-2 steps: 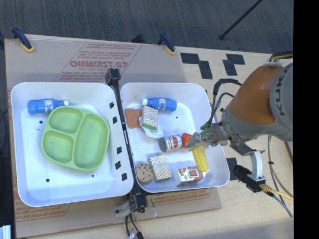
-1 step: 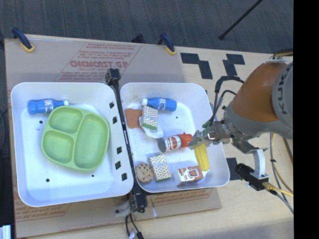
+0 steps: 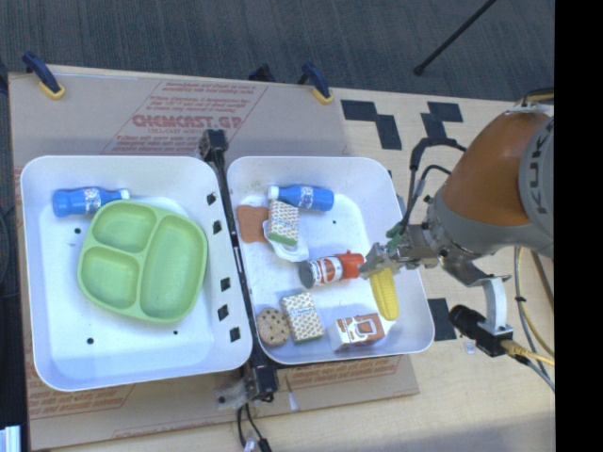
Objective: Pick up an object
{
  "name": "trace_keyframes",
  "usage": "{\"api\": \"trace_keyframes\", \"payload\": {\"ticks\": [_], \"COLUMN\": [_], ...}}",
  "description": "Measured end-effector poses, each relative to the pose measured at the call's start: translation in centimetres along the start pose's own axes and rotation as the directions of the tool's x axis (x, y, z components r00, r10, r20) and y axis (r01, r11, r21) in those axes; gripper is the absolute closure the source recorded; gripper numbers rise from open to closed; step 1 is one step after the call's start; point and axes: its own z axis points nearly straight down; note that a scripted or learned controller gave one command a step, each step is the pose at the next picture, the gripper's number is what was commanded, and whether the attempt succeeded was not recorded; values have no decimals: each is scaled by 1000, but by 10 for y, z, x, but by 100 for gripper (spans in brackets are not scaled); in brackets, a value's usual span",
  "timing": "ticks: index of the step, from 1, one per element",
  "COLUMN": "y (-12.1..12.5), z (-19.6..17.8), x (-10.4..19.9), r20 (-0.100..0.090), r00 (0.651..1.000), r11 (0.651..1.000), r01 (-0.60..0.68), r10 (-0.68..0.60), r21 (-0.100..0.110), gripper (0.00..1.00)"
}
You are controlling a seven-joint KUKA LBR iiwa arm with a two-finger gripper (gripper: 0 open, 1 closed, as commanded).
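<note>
Nearest the camera, along the front edge of the right bin [image 3: 415,332], sit a round cookie [image 3: 272,326], a patterned square packet [image 3: 302,315] and a small orange-and-white carton [image 3: 360,331], close together in a row. Just behind the carton lies a yellow corn cob [image 3: 384,295], and the gripper [image 3: 384,258] sits over its upper end, right beside the orange cap of a red-and-white bottle [image 3: 331,269] that lies on its side; whether the claw is open or closed cannot be told, as its tips are lost against the corn and the cap. The grey arm [image 3: 495,191] with its orange band reaches in from the right over the bin's rim. Further back in the same bin are a patterned pouch [image 3: 284,226] resting partly on a brown flat piece [image 3: 252,222], and beyond them a blue bottle [image 3: 307,196] lying near the back wall. The left bin [image 3: 38,347] holds a green divided plate [image 3: 143,262], with another blue bottle [image 3: 83,200] behind it.
</note>
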Motion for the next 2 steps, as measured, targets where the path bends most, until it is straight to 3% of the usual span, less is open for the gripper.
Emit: {"api": "trace_keyframes", "payload": {"ticks": [1,2], "y": [-1,0], "z": [-8,-18], "x": [81,81], "r20": [-1,0], "r00": [1000,1000], "r11": [1000,1000], "r01": [-6,-2], "r10": [6,2], "r21": [2,2], "gripper": [100,100]}}
